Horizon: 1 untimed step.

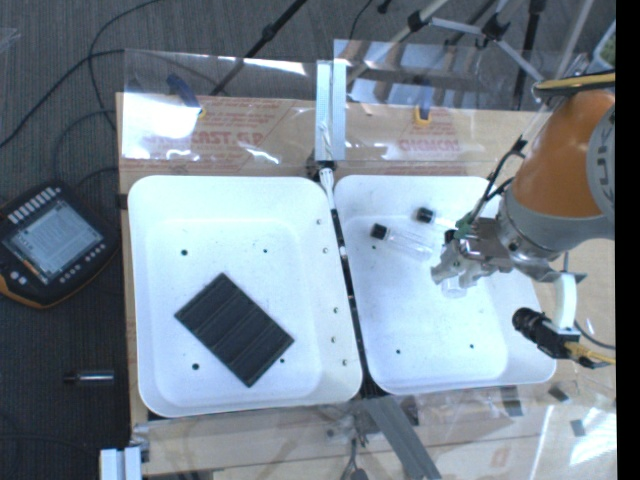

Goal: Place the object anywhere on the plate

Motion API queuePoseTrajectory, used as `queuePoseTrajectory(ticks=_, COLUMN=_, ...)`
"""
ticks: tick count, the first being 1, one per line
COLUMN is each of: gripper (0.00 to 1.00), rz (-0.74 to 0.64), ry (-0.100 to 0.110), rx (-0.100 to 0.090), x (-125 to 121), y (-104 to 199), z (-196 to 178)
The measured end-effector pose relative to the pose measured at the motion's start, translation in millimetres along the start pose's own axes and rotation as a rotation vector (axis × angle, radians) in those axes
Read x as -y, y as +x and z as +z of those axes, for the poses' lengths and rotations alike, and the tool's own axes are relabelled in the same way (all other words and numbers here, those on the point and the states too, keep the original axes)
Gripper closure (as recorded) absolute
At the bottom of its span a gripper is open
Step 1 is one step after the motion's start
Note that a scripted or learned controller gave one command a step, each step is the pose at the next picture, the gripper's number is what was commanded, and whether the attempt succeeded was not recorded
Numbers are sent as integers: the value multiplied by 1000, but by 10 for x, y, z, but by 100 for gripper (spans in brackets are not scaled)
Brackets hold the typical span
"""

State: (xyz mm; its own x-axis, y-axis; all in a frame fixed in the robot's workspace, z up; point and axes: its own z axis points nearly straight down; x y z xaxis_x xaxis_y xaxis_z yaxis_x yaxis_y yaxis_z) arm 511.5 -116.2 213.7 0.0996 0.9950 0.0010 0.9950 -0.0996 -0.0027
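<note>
A dark ribbed rectangular plate [234, 328] lies flat in the left bin [160, 208], turned at an angle, toward the front. A clear tube [405, 240] with a black cap at its left end lies in the right bin [430, 363], near the back. A small black piece [424, 214] sits just behind the tube. My gripper [452, 271] hangs low over the right bin at the tube's right end, and whether it touches the tube is unclear. The grey and orange arm [565, 178] reaches in from the right.
A divider rail [343, 268] runs between the two bins. A black fitting [535, 330] on the arm overhangs the right bin's front right corner. A teach pendant [50, 243] lies on the floor to the left of the bench.
</note>
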Motion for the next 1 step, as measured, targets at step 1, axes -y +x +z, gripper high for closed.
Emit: queuePoseTrajectory(ticks=1, gripper=100, rz=-98, ry=1, rx=3, x=-687, y=506, z=312)
